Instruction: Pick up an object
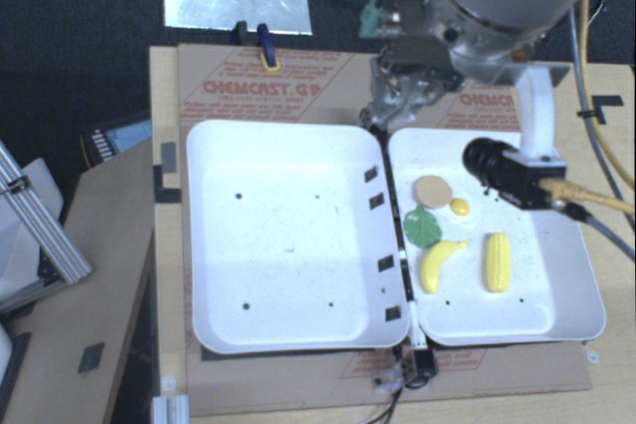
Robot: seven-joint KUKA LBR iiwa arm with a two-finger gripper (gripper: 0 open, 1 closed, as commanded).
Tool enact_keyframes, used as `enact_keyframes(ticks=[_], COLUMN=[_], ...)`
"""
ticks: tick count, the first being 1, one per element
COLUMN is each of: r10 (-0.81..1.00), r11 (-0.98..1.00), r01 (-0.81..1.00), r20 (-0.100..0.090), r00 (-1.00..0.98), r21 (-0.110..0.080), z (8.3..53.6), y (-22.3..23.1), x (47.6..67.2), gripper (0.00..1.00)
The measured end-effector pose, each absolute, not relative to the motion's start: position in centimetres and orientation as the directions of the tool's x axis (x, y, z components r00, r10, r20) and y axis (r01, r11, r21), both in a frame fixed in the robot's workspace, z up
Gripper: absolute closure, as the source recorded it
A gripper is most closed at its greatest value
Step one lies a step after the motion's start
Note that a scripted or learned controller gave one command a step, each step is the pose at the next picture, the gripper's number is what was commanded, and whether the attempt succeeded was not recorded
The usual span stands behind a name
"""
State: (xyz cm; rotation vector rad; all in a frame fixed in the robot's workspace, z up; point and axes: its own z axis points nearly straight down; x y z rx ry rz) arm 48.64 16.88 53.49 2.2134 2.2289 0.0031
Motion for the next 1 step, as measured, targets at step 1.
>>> enact_keyframes(ticks=[1], r10=[1.0], r11=[0.0], r01=[1.0], r20=[-0.005], r00=[0.0], r21=[-0.014], z=[35.84], y=[16.09], x=[48.5], gripper=[1.0])
